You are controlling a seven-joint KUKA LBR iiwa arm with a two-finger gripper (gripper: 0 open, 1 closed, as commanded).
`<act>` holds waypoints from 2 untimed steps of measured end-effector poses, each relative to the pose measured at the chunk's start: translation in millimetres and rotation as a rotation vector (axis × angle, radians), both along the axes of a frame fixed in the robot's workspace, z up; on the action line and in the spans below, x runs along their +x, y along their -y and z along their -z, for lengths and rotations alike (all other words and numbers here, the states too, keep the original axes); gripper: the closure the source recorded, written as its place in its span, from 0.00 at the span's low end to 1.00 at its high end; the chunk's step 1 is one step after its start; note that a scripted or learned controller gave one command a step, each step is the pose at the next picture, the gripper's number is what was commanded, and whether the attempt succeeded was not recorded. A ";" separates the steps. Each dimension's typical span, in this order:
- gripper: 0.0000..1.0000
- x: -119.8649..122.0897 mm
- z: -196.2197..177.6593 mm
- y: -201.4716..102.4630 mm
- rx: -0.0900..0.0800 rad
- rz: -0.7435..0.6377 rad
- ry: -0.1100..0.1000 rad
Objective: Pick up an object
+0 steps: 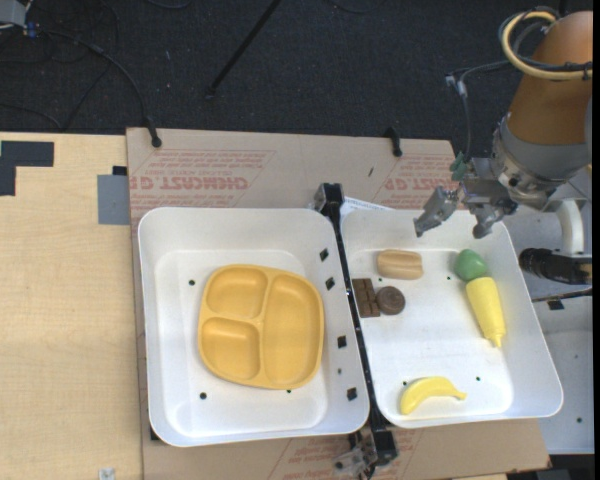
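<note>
Tool [458,220] released, nothing btwn fingers, upper right of frame, above right bin [540,368] w/ corn [484,303], banana [429,393].

The desk [50,298] is pale wood-grain, with two dark blocky patches near its left edge and a grey square patch beside them. A flattened sheet of brown cardboard [270,173] with mirrored red lettering lies on it, held along its far edge by two small black clips. On the cardboard sit two shallow white bins side by side, their inner rims touching under a black divider bar [346,308]. The left bin [170,368] carries a yellow sectioned plate. The right bin [530,368] carries a bread roll, a brown disc beside a chocolate bar, a toy corn cob and a banana.
</note>
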State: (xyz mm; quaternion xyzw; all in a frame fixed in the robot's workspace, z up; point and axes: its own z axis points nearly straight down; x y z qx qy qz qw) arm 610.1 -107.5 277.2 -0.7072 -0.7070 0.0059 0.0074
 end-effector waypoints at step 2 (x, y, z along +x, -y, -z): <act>0.00 -5.1 41.8 0.9 -0.001 -0.001 0.007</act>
